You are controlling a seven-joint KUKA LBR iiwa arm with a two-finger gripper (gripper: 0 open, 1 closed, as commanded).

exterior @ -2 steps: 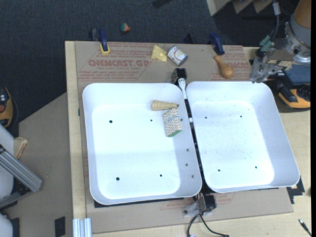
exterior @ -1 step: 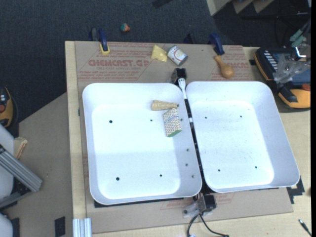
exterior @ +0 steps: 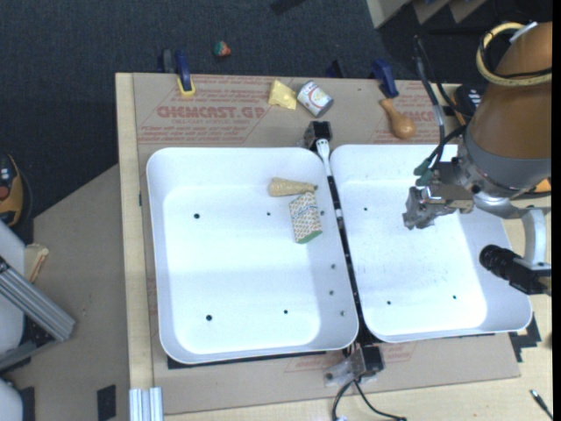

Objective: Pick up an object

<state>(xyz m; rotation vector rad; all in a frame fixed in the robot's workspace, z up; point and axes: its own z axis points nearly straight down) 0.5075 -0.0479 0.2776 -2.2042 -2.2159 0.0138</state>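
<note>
My gripper (exterior: pixel 421 212) hangs over the right bin (exterior: pixel 394 296), in its far right part, on the grey arm with the orange band. Nothing shows beneath it but the bin's white floor. In the left bin (exterior: pixel 219 279), near the far right corner, lie two objects. One is a tan cone-shaped piece (exterior: pixel 291 187) lying on its side. The other is a small patterned green-and-white pouch (exterior: pixel 305 217), just in front of it and touching or nearly touching it. Both are well to the left of the gripper, across the divide between the bins.
On the cardboard behind the bins lie a yellow wedge (exterior: pixel 282 95), a small white-and-grey box (exterior: pixel 315 98) and a brown pear-shaped piece (exterior: pixel 399 119). Blue clamps (exterior: pixel 184 70) hold the board's far edge. A small black piece (exterior: pixel 319 134) sits where the bins meet.
</note>
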